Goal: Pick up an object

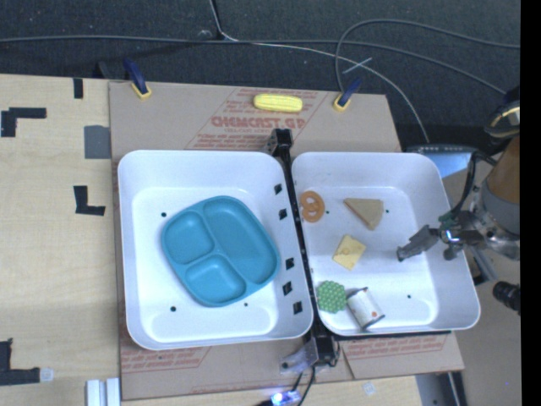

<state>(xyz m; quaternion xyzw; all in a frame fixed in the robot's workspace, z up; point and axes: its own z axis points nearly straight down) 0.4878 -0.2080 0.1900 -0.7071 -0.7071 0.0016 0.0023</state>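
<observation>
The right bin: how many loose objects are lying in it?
5. In the right bin: a pretzel by the left wall, a tan wedge beside it, a yellow cheese piece at centre, a green disc and a small white can near the front.

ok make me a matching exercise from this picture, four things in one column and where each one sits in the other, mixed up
Things:
1. blue three-compartment plastic plate
2. yellow corn-shaped toy
3. orange pretzel-shaped ring
4. green round textured disc

Places:
A. on the brown board behind the bins
B. right bin, near corner by the divider
C. in the left bin
D. right bin, far side by the divider

Pairs: 1-C, 2-A, 3-D, 4-B
</observation>
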